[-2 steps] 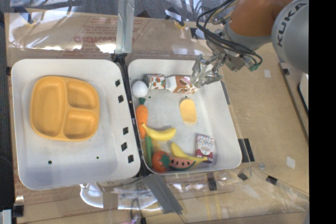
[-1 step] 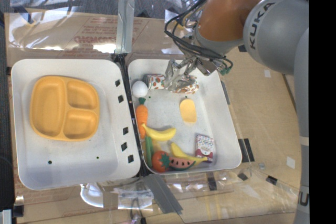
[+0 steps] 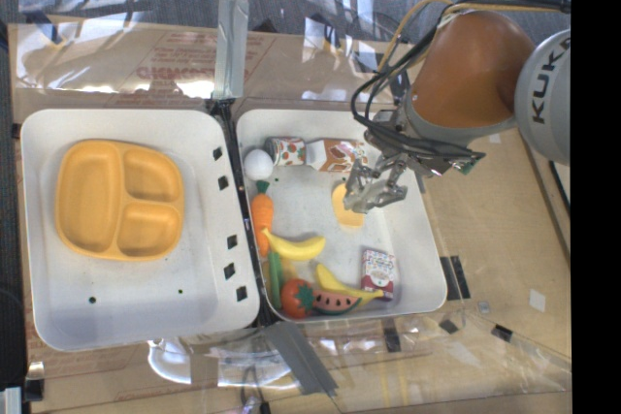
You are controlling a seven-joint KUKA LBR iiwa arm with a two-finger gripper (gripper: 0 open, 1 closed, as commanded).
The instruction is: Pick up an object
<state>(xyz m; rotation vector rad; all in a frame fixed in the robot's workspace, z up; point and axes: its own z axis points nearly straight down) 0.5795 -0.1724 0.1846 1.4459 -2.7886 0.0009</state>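
My gripper hangs over the right bin, in its upper right part. Its metal fingers sit right above a small yellow object on the bin floor, partly covering it. I cannot tell whether anything is between the fingers. Other items lie in the same bin: a white ball, a carrot, two bananas, a watermelon slice, a red tomato-like piece, a small red carton and small boxes along the far wall.
The left bin holds a yellow divided plate. A black divider runs between the two bins. Cables loop from the arm's wrist above the right bin. Brown cardboard and clear tape surround both bins.
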